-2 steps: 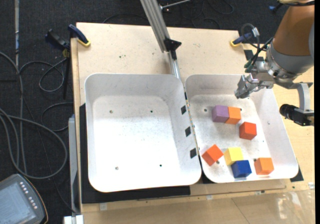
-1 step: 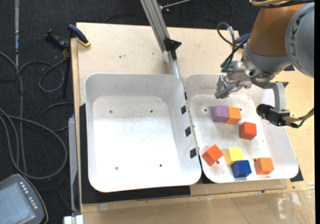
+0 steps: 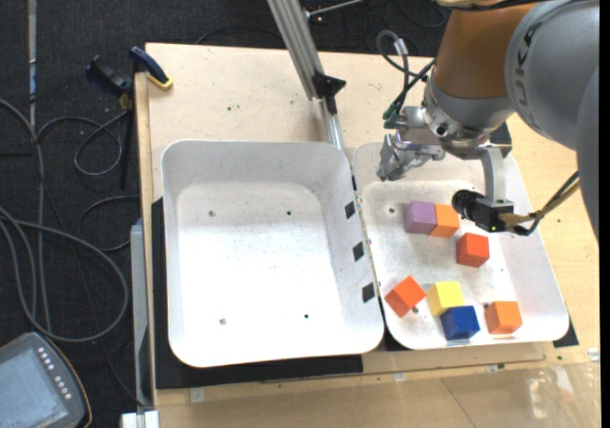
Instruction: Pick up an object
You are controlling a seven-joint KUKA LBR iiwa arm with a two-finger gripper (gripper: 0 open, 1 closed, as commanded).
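The table (image 3: 248, 92) carries two shallow white bins side by side. The left bin (image 3: 191, 178) has nothing in it that I can see. The right bin (image 3: 543, 293) contains every candidate object.

My arm (image 3: 534, 35) enters from the right and hangs over the far end of the right bin. My pincer (image 3: 398, 164) sits low at the bin's upper left corner. Its tips are too small and blurred to read, so I cannot tell its state. No object is visible between them.

Objects in the right bin:
1. Purple block (image 3: 419, 217), touching an orange block (image 3: 445, 221) on its right. These two lie nearest my pincer.
2. Red-orange block (image 3: 473, 249), just beyond that pair, standing free.
3. A cluster at the near end: orange cube (image 3: 406, 295), yellow block (image 3: 442, 296), blue block (image 3: 460, 322). A further orange block (image 3: 502, 316) sits near them.

Recommended procedure, in my judgement: select the red-orange block, since it has free space on all sides. Centre the pincer above it, align it with two flat faces, then descend. The purple block is closer, but its orange neighbour blocks one side. Confirm a block is actually gripped before lifting.
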